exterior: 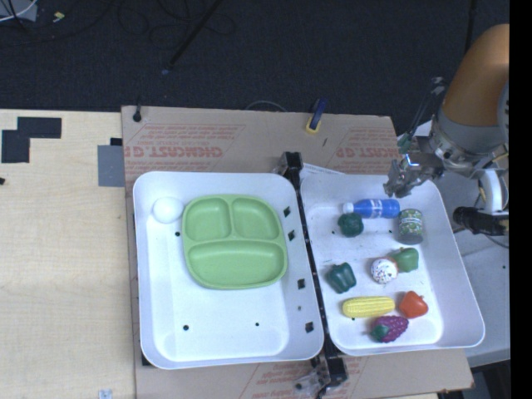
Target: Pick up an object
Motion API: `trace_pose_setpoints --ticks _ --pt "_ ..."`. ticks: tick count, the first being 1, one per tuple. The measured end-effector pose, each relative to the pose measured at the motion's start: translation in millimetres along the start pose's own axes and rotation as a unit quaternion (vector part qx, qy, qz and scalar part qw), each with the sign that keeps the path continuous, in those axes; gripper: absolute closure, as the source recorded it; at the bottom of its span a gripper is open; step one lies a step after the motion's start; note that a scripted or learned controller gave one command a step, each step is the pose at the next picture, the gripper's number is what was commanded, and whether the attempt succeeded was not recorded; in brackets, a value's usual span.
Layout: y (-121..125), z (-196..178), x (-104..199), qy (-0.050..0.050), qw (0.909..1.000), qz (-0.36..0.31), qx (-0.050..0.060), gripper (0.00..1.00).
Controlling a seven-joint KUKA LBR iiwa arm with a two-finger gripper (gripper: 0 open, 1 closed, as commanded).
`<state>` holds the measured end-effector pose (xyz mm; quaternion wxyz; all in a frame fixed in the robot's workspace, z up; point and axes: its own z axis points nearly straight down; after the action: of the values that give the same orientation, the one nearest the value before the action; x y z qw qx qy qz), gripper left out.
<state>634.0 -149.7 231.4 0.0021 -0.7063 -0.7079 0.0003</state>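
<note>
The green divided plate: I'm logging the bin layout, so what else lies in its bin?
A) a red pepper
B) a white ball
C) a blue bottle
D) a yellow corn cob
B: the white ball lies in the left bin by the upper left corner of the green divided plate, while the corn cob, blue bottle and red pepper lie in the right bin.

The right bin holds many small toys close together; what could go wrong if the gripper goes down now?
The gripper hovers at the right bin's far rim, so it may strike the wall. The blue bottle lies against the dark green toy, so a grasp could push both.
</note>
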Motion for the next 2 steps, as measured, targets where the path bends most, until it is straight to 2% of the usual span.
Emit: trace_pose_setpoints --ticks 2 --pt "-33 14 94 0.000 1.0000 0.000 0.001 1.00"
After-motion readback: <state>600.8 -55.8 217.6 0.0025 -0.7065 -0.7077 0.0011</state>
